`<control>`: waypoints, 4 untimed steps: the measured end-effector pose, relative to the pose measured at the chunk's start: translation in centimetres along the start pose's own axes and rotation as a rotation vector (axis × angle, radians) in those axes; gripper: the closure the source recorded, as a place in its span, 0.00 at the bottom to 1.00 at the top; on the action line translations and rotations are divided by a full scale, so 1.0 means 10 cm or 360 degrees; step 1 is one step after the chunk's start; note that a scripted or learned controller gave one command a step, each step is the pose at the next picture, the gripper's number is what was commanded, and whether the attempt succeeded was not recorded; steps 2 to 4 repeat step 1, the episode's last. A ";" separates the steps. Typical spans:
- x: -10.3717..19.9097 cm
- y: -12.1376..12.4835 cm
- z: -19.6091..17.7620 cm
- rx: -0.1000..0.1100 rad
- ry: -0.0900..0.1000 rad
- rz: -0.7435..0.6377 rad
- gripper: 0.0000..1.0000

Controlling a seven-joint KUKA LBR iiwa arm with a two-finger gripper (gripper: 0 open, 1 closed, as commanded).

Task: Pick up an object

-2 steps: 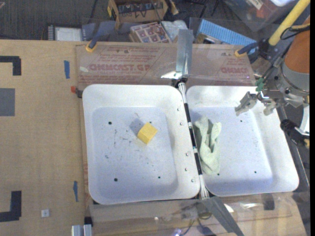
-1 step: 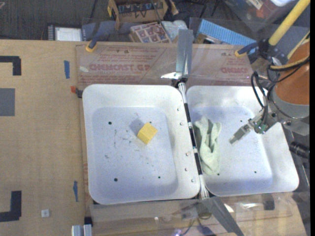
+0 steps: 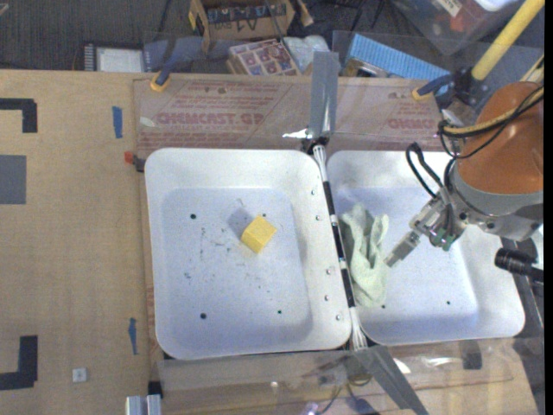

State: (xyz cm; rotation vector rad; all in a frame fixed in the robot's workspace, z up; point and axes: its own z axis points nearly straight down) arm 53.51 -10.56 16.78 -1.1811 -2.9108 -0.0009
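Observation:
A small yellow block [image 3: 258, 233] lies near the middle of the left bin [image 3: 173, 180]. A crumpled pale green cloth [image 3: 366, 254] lies in the right bin [image 3: 484, 314], against its left wall. My gripper [image 3: 400, 252] reaches in from the right and hangs low over the right bin. Its tip points down-left and ends just at the right edge of the cloth. Nothing is visibly held between its fingers.
A metal divider strip [image 3: 333, 232] runs between the two bins. A cardboard sheet [image 3: 259, 115] lies behind them. The arm's orange band [image 3: 510, 128] and cables [image 3: 428, 175] overhang the right bin's far right side. Wooden bench surface [image 3: 69, 232] extends to the left.

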 end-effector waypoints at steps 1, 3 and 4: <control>0.46 0.11 -0.17 -0.0001 0.0000 -0.0773 0.00; 0.46 0.11 -0.17 -0.0001 0.0000 -0.0773 0.00; 0.46 0.11 -0.17 -0.0001 0.0000 -0.0773 0.00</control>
